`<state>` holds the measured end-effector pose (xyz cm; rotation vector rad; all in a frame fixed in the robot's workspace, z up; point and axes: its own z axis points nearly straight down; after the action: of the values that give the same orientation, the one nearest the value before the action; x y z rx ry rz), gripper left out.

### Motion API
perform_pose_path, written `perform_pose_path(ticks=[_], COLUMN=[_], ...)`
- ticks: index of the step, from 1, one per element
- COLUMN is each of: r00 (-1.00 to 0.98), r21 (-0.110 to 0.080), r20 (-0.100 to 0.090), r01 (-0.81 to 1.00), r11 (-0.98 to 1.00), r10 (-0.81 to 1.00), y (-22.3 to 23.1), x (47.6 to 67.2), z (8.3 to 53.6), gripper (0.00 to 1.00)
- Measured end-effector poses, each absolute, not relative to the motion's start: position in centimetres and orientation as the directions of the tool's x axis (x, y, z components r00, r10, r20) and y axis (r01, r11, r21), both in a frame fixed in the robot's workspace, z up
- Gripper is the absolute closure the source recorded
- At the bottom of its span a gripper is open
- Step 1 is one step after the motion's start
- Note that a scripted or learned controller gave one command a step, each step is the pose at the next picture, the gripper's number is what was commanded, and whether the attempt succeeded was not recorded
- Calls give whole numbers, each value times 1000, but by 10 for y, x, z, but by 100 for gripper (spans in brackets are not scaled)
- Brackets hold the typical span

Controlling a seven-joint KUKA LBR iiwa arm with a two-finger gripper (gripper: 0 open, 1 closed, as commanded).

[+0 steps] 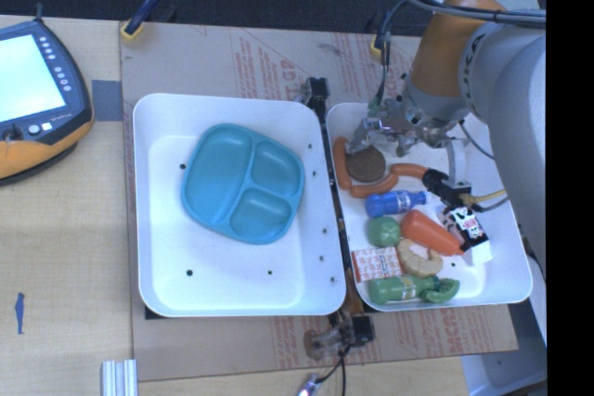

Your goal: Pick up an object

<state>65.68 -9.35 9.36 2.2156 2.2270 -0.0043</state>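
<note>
The gripper (401, 127) hangs over the right bin (501, 285), just beyond the brown disc (365, 165); whether it is open cannot be told. Objects crowd together near the disc, so a descent risks striking the blue bottle (394, 201) or grasping nothing.

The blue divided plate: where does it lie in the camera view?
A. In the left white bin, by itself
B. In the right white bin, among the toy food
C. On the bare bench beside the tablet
A: the blue divided plate lies alone in the left white bin; the toy food crowds the right white bin.
</note>
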Motion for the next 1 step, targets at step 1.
perform_pose_path(ticks=[1], r00=[-7], r21=[0], r20=[-2], r01=[1000], r11=[7], r10=[1000], y=[-94], x=[658], z=[105], gripper=[100])
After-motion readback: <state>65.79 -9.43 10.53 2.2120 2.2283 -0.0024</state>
